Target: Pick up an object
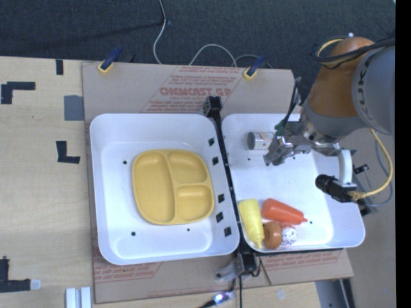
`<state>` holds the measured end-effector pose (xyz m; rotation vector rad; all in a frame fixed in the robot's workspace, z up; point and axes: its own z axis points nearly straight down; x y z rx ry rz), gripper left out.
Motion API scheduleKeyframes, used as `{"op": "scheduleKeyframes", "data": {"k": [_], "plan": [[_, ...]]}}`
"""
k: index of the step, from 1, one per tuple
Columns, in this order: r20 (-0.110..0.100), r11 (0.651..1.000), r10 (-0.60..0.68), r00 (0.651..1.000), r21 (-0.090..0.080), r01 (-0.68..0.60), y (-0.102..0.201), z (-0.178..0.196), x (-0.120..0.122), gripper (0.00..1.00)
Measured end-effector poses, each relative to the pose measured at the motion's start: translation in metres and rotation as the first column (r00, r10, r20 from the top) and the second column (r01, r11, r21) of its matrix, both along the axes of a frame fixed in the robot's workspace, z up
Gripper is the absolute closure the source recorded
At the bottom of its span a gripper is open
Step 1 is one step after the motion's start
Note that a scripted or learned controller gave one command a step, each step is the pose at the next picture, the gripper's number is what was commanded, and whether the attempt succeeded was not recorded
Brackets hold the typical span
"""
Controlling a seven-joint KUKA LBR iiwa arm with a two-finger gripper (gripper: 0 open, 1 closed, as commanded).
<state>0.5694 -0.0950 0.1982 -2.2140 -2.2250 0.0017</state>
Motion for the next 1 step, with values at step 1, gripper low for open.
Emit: {"op": "scheduleKeyframes", "data": {"k": [1], "plan": [[-0.001, 1.0, 0.0, 1.0, 0.0, 0.0, 0.0503, -0.0068, -0.0152, 1.0]]}}
